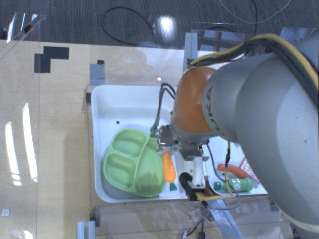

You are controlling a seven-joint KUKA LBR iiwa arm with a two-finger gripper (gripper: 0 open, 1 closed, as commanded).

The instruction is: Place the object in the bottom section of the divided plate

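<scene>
**Carrot at the plate's edge, placement pending**

Take the plate (132, 164) as your landmark. Nearest you, right of it, lie a green bottle (238, 185) and a sausage (233, 171). The carrot (169, 168) hangs upright just beside the plate's right rim, under the gripper (168, 146); you cannot tell how its fingers stand. This looks like the carry step. Next you need a short shift left over the bottom section, then release.

Green divided plate (130, 164), orange carrot (169, 168), white bin (119, 103)

Green bottle (238, 185) lying in right bin beside red sausage (233, 171); black cables (130, 15) on floor
</scene>
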